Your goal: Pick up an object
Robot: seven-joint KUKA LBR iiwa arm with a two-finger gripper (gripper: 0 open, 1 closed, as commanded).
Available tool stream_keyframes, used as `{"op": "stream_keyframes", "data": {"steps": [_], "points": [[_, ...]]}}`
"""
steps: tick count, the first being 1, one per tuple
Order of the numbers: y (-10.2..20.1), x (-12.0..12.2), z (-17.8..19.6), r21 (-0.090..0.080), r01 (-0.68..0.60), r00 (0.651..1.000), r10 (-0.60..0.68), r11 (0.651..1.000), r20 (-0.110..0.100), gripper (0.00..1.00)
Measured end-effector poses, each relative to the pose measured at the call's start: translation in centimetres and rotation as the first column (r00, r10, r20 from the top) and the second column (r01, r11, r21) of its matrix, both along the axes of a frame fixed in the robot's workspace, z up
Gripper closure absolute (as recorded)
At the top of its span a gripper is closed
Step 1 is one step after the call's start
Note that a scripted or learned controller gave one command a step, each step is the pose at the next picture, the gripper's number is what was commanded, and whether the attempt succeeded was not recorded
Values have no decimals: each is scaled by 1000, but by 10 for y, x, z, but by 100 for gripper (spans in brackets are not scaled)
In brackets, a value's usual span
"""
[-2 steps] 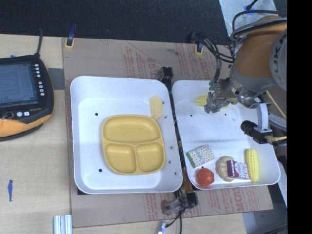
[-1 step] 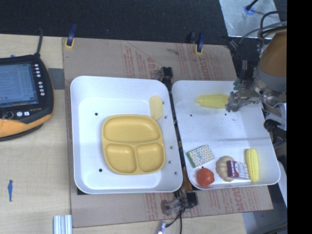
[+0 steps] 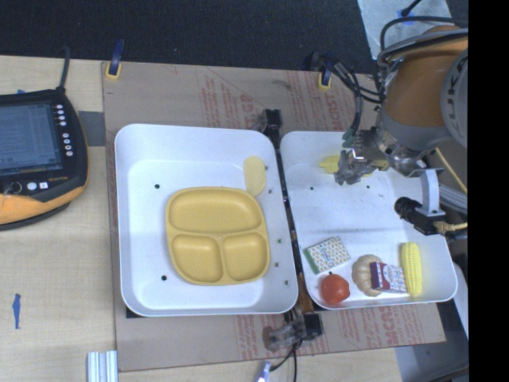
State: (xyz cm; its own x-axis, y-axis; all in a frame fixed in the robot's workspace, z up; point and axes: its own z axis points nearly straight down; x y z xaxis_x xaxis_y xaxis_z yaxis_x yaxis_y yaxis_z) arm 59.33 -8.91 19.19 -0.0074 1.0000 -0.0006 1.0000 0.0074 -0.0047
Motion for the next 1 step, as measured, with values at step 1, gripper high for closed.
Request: {"op": "stream_keyframes", "data": {"steps": [1], "points": [[-59, -7, 11, -1, 5, 1000, -5, 1000, 2, 100]]}}
